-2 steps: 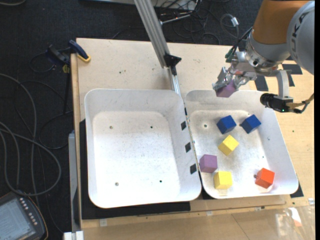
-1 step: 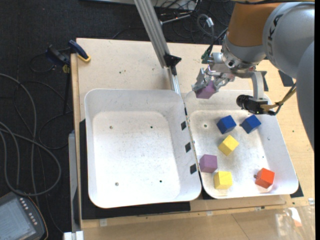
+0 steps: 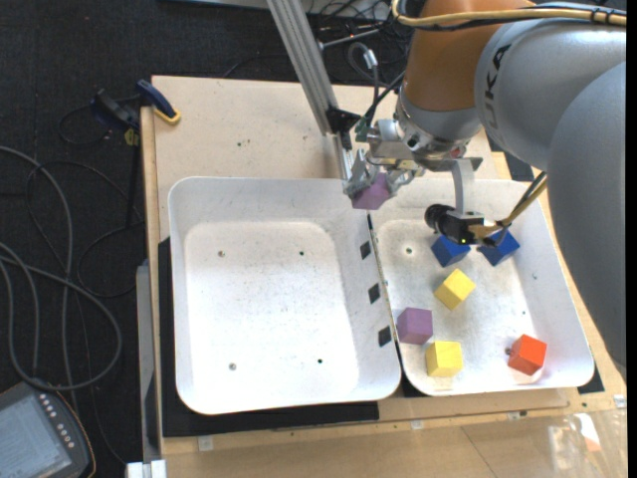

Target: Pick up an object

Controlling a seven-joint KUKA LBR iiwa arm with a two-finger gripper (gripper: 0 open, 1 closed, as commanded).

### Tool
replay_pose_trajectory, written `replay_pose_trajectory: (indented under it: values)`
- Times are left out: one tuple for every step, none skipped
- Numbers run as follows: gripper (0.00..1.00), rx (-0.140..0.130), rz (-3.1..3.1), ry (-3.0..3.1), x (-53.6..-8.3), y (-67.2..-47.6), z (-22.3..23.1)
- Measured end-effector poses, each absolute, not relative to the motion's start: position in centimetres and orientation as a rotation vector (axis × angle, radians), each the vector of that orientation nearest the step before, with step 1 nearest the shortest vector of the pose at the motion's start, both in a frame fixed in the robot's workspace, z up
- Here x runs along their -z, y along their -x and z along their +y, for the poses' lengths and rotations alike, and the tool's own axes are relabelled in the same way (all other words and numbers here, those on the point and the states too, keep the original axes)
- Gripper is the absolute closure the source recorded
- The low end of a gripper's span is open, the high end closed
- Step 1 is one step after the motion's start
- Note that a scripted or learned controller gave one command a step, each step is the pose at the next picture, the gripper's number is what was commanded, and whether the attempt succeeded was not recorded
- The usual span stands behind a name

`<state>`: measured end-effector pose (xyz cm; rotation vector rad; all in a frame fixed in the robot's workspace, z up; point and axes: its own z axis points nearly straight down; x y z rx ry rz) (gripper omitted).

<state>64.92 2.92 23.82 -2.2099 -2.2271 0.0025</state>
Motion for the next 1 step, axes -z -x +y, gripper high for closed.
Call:
replay_pose_trajectory:
  values:
    - [1.0,0.001,-2.229,2.211,-24.57,-64.12,8.02]
